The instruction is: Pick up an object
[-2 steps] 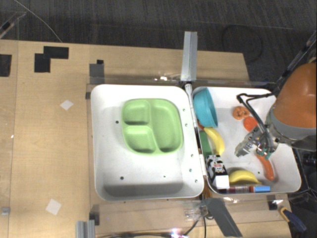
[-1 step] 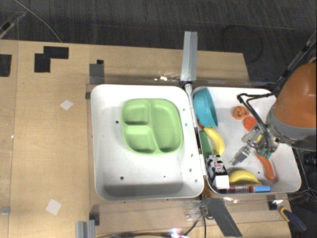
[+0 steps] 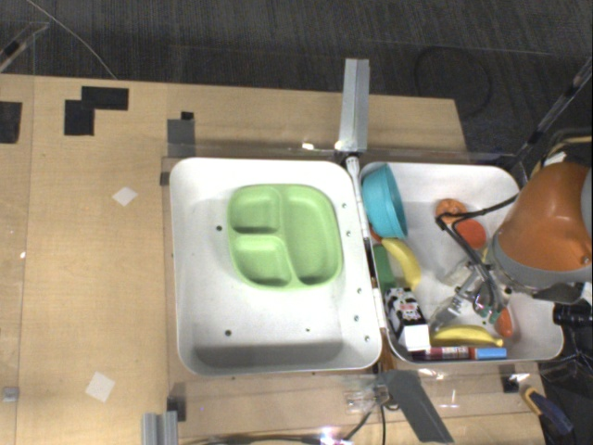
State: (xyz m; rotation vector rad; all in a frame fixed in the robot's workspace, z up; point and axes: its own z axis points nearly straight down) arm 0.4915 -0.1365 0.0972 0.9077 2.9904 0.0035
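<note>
A green tray (image 3: 283, 235) is seen in a white bin (image 3: 199, 341); a blue bowl (image 3: 383, 202) and yellow bananas (image 3: 403, 260) left of the claw (image 3: 471, 297).

Bright, even overhead light is washing the two shallow white plastic bins (image 3: 278, 360) nearly to glare, flattening their walls. A soft shadow is pooling beneath the pale green divided tray (image 3: 283, 233). The dark floor (image 3: 278, 17) above is staying dim and grainy. Small items in the right bin are looking slightly blurred.
</note>
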